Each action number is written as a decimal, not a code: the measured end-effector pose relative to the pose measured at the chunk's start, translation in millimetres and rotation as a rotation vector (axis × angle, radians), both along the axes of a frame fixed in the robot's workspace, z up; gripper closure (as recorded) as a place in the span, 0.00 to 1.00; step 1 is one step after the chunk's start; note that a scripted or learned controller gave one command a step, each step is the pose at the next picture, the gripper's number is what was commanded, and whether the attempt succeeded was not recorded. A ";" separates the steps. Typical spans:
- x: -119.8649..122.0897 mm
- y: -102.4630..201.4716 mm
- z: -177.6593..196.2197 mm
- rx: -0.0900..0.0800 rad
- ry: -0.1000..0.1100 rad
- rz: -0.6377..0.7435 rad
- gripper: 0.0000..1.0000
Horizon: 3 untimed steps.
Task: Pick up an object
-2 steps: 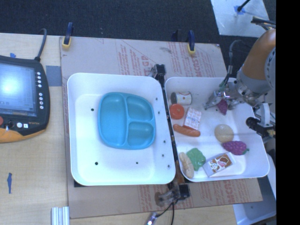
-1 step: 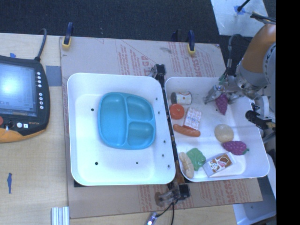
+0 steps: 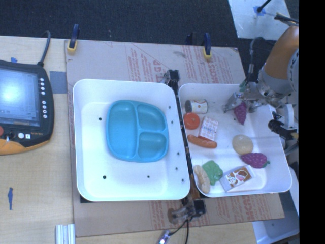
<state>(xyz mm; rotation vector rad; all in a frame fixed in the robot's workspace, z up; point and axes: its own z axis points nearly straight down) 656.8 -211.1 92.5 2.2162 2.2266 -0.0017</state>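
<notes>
- Pincer (image 3: 242,101) sits low over the back right corner of the right bin (image 3: 282,186), with a small purple piece (image 3: 240,112) right under its metal tips. Honestly can't tell from this slanted view whether it's clamped on that piece, just touching it, or spread around it.
- So my guess is we're at the grab step of "pick up an object", with the purple piece as the target, not a confirmed hold.
- Rest of that bin: a small can (image 3: 197,106), a tomato (image 3: 191,120), a red and white packet (image 3: 208,128), a hot dog (image 3: 202,142), a potato (image 3: 242,144), purple grapes (image 3: 255,159), a green veggie (image 3: 212,171), a bread roll (image 3: 202,179) and a small carton (image 3: 236,178).
- Left bin (image 3: 86,182) has 1 blue divided plate (image 3: 137,131) in it. A tablet-style pendant (image 3: 23,105) lies on the desk (image 3: 30,197) to the left.
- Next move, I reckon: squeeze firmly on the purple piece, then lift straight up, watching that it actually rises with the tips. Neighbours are well apart, so nothing should get bumped.
</notes>
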 end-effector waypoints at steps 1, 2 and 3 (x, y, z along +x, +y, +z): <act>-0.3 0.2 -0.3 0.002 0.003 0.002 0.00; -0.3 0.2 -0.3 0.002 0.003 0.002 0.00; -0.4 0.2 -0.4 0.002 0.003 0.003 0.00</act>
